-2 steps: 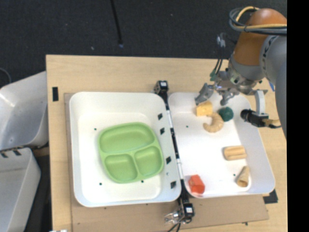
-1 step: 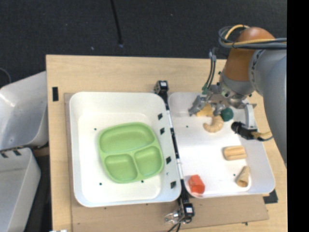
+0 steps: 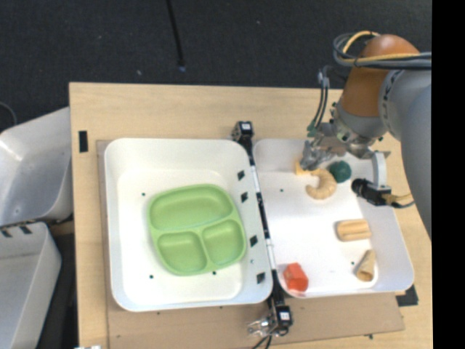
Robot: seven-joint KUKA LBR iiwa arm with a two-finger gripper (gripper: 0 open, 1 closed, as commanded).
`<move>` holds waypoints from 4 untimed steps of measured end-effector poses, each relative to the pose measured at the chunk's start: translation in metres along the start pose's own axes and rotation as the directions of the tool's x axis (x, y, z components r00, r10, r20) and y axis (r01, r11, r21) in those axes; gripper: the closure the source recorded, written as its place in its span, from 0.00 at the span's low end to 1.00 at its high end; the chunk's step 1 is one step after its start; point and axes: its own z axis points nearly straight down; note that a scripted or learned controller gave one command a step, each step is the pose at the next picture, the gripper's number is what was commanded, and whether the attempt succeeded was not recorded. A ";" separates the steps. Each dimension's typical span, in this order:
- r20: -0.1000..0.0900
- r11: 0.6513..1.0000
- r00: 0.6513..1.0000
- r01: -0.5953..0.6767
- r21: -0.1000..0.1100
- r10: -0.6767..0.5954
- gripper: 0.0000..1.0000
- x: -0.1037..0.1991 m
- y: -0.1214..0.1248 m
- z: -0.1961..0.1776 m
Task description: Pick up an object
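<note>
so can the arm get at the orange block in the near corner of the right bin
Probably yes: the orange block lies alone against the right bin's near-left wall, nothing on top; that wall could crowd the gripper.

- The grey arm reaches in from the right, its gripper low over the far end of the right bin.
- Just beside the gripper lie a curved tan piece and a dark green ball (the two look to be touching).
- Nearer the front: a tan block, a tan wedge, and an orange-red object at the corner.
- The left bin holds a green divided plate.
</note>
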 end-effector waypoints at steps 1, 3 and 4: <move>-0.002 1.000 1.000 0.006 -0.002 -0.006 1.00 0.007 0.007 -0.054; -0.002 1.000 1.000 0.006 0.001 -0.006 1.00 0.001 0.003 -0.122; -0.004 1.000 1.000 0.009 0.005 -0.009 1.00 0.049 0.005 -0.123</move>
